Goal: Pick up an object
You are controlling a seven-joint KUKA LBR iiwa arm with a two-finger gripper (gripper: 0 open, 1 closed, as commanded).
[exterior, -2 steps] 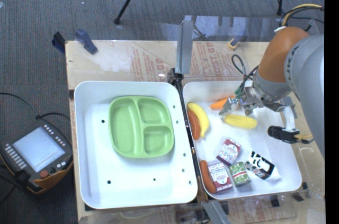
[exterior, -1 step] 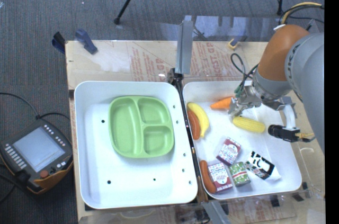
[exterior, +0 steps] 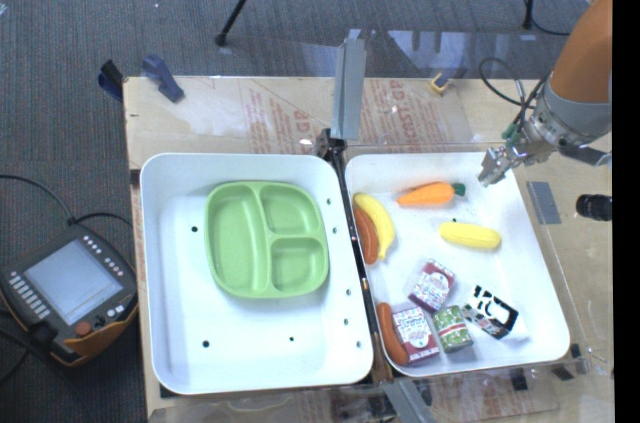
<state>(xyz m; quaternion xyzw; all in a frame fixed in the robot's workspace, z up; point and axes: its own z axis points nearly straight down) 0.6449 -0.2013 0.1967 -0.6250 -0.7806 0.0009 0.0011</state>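
Note:
The right bin (exterior: 530,241) holds several toy foods: an orange carrot (exterior: 428,195), a yellow banana (exterior: 376,216) lying against a sausage (exterior: 368,236), a yellow corn piece (exterior: 470,235), a red packet (exterior: 431,286), another red packet (exterior: 412,332), a green carton (exterior: 453,328), a black-and-white packet (exterior: 494,310) and a second sausage (exterior: 389,332). My gripper (exterior: 495,166) hangs over the bin's far right corner, right of the carrot and apart from it. Nothing shows between its fingers.
The left bin (exterior: 170,311) bears a green divided plate (exterior: 268,238). A grey upright post (exterior: 349,96) stands behind the gap between the bins. A handheld pendant (exterior: 65,291) lies on the floor at left. Tripod legs cross the floor at the back.

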